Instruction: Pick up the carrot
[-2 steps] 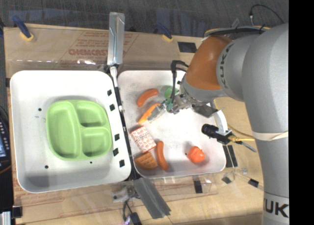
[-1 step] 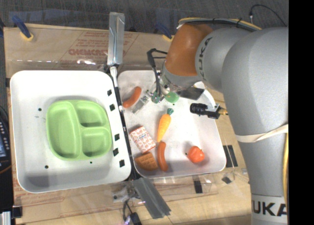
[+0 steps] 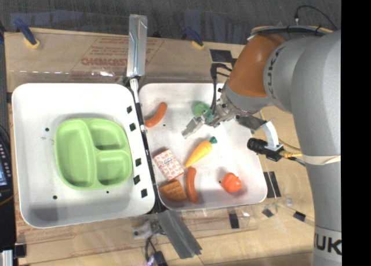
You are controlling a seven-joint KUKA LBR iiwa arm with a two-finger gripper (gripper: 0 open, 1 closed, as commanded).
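The carrot [image 3: 198, 152] is orange-yellow with a small green top. It lies slantwise in the middle of the right bin [image 3: 249, 196], its green end pointing up and right. My gripper [image 3: 197, 124] hangs low over the bin just above the carrot, a short way toward the back and apart from it. Nothing shows in the gripper's grasp. The grey arm with its orange band [image 3: 255, 68] reaches in from the right.
The right bin also holds an orange sausage [image 3: 155, 115], a green item [image 3: 201, 108] beside the gripper, a pink box [image 3: 168, 164], a brown bread piece [image 3: 172, 190], a second sausage [image 3: 191, 185] and a red tomato [image 3: 231, 182]. In the left bin [image 3: 29, 102] sits a green divided plate [image 3: 93, 153].
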